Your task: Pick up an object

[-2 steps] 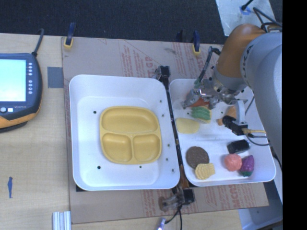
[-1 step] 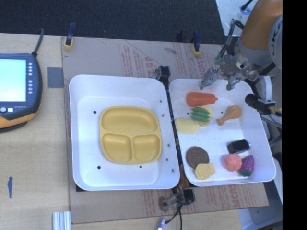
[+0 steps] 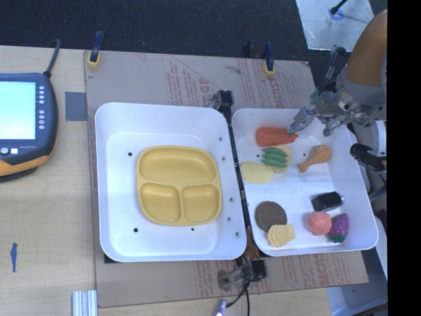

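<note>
The right bin [image 3: 360, 176] holds several toy foods. An orange carrot [image 3: 273, 136] lies at the back, with a green pea pod [image 3: 276, 157] and a pale yellow piece [image 3: 256, 172] just in front of it. A tan drumstick [image 3: 316, 157] lies to their right. Toward the front are a black block [image 3: 326, 201], a brown patty [image 3: 270, 214], a yellow corn piece [image 3: 281, 235], a pink fruit [image 3: 320, 223] and purple grapes [image 3: 339, 227]. My gripper [image 3: 314, 124] hovers at the bin's back, right of the carrot's tip, open with nothing between its fingers.
The left bin [image 3: 112, 176] carries a yellow divided plate [image 3: 179, 184]. A teach pendant [image 3: 23, 124] lies on the bench at far left. Clamps [image 3: 268, 56] hold the brown board at the back. The arm [image 3: 365, 64] comes in from the upper right.
</note>
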Available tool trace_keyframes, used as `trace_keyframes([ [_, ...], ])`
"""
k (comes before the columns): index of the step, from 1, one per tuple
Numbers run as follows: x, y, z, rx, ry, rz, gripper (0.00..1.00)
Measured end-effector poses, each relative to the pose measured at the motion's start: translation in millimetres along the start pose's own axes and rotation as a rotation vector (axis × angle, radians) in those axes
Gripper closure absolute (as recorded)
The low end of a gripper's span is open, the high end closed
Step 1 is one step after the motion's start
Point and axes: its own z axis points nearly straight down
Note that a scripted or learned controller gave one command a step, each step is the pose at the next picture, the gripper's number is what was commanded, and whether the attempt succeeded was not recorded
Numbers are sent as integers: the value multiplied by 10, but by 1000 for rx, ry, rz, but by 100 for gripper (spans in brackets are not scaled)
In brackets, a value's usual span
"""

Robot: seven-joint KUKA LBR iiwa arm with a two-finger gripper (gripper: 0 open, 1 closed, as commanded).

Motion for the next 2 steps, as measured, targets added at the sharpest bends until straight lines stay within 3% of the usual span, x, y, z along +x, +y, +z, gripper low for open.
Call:
trace_keyframes([
  [1,-354,-242,589,-18,-5,-4,0],
  [2,-358,-465,647,-29,-15,-5,0],
])
